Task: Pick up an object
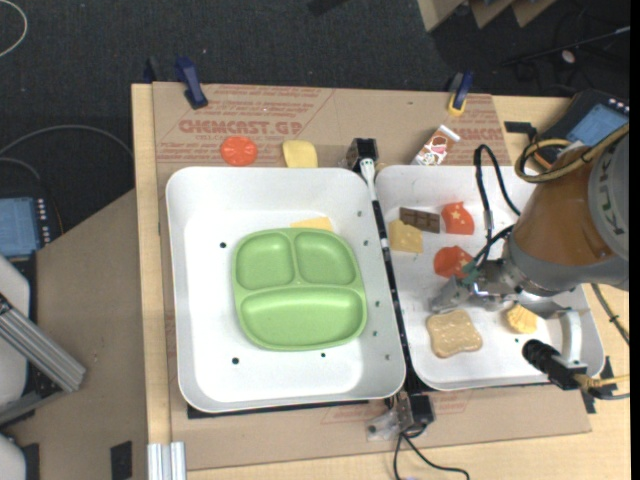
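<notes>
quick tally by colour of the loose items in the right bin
In the right bin:
Red: 2, a strawberry-like piece and a tomato-like piece
Yellow: 2, a cheese wedge and a small yellow piece
Brown: 1, a chocolate bar
Tan: 1, a toast slice
Total: 6
</notes>
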`<action>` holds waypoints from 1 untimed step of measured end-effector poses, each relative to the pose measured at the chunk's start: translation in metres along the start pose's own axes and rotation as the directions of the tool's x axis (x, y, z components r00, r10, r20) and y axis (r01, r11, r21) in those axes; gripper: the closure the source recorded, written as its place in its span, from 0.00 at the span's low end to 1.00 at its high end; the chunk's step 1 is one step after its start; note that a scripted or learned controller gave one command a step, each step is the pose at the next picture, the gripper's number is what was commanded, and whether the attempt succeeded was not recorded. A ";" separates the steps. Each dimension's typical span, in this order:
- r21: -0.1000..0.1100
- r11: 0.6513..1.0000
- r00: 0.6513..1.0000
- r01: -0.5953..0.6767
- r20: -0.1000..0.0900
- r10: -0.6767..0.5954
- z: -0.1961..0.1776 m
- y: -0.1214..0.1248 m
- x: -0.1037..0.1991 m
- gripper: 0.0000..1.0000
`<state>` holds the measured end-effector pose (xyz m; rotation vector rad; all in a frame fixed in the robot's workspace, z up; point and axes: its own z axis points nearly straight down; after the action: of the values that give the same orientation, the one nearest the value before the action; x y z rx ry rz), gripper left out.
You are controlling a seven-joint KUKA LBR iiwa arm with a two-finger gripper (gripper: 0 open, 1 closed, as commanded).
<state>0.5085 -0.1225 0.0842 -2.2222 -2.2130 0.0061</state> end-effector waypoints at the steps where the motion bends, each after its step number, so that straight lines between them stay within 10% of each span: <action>1: -0.002 1.000 1.000 0.004 -0.002 -0.004 0.000 -0.016 0.024 0.00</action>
<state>0.4925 -0.0987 0.0842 -2.2176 -2.2179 0.0016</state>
